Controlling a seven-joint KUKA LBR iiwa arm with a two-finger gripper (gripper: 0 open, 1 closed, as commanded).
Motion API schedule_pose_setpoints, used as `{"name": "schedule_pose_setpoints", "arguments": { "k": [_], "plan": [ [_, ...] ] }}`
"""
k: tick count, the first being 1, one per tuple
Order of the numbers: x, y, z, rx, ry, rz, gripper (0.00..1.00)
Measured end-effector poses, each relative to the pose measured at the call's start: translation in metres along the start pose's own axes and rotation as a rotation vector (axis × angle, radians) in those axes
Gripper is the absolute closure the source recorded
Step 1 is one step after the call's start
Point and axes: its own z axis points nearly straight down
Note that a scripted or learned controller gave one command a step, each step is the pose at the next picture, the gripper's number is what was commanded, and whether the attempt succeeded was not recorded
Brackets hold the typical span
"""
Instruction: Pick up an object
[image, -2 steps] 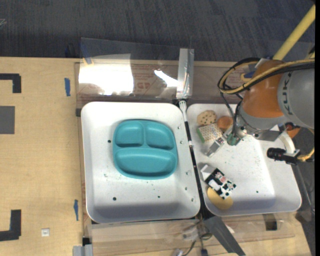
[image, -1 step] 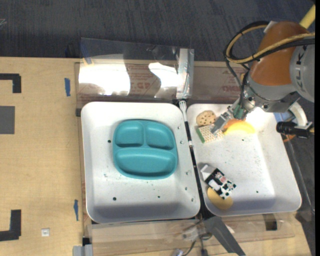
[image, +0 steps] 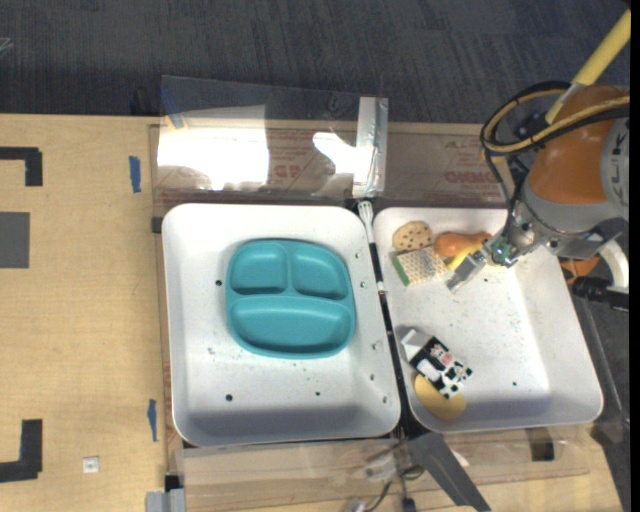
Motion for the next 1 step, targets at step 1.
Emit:
{"name": "schedule_pose_setpoints", "arguments": {
  "k": [1],
  "plan": [
    [-0.01,0.0387,0.0285,-0.011,-0.012,0.196,0.0]
  ]
}}
